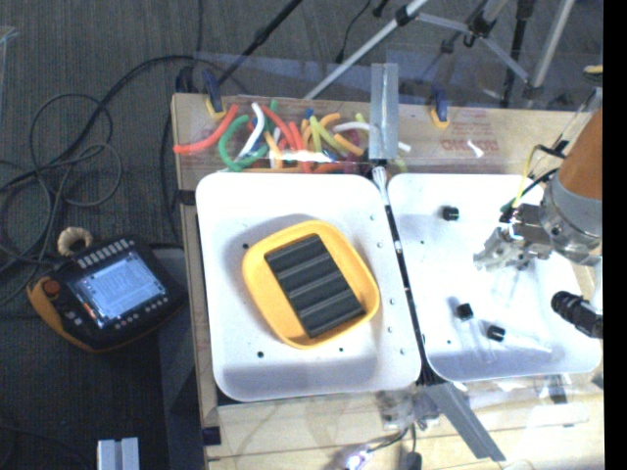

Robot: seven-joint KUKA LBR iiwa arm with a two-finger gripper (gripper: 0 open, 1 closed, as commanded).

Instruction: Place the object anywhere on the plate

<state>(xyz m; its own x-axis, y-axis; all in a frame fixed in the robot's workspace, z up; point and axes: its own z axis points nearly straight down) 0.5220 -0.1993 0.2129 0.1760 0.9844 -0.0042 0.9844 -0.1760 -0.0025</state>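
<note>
1. Sitting side by side on a wooden bench (294, 429), 2 shallow white bins share a central divider.
2. The left bin (225, 262) holds a yellow plate (263, 306) with rounded corners, lying at a slant; a black ribbed block (314, 285) with 4 raised ridges lies on top of the plate, inside its rim.
3. The right bin (431, 292) holds 3 small black pieces: 1 near the top (450, 212), 1 lower down (463, 310) and 1 just right of that (495, 333). They look like short dark cylinders or caps; finer shape is too small to tell.
4. The gripper (502, 256) hangs over the right bin, its metal fingers pointing left and slightly apart, with nothing between them.
5. The arm's orange band (593, 160) shows at the right edge.
6. Behind the bins lies a tangle of orange, green and white cables (279, 137).
7. A teach pendant (103, 292) with a lit screen rests on the floor at left.
</note>
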